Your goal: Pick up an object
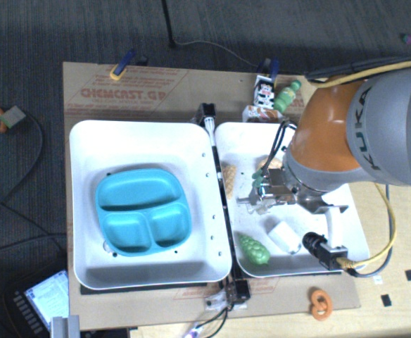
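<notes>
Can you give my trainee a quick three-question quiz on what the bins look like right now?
1. True or false: the blue divided tray lies in the left bin.
2. Which thing lies nearest the front left corner of the right bin? A) the green bumpy object B) the white block C) the orange ring
3. Fill in: the arm's orange band hangs over the ____ bin.

Key:
1. True. The tray has three compartments and sits near the middle of that bin.
2. A. The white block lies further right, and the orange ring lies outside the bins on the bench board.
3. Right.
</notes>
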Motion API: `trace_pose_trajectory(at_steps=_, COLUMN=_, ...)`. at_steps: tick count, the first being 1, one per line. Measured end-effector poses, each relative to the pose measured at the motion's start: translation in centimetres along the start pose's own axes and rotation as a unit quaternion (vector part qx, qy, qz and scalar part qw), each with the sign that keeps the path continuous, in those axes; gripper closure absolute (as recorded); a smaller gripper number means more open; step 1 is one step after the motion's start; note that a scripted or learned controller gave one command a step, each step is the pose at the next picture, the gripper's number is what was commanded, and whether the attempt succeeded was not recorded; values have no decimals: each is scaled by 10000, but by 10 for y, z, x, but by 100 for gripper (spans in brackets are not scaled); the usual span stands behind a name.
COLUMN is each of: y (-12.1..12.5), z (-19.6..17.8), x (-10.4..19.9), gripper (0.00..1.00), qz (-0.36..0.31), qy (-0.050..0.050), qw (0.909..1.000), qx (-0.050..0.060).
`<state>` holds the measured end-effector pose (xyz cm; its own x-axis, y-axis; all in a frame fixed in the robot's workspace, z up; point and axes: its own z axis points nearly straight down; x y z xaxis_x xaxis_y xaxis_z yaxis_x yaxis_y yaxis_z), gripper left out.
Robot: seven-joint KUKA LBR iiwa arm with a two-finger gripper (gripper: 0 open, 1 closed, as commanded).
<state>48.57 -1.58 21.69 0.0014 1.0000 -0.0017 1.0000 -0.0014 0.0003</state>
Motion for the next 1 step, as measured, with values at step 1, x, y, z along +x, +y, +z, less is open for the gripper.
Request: trace_pose_trajectory(at_steps=1, y=-2, z=0, x=46, gripper=100, qz=-14, qy=8, qw=10000, qx=5)
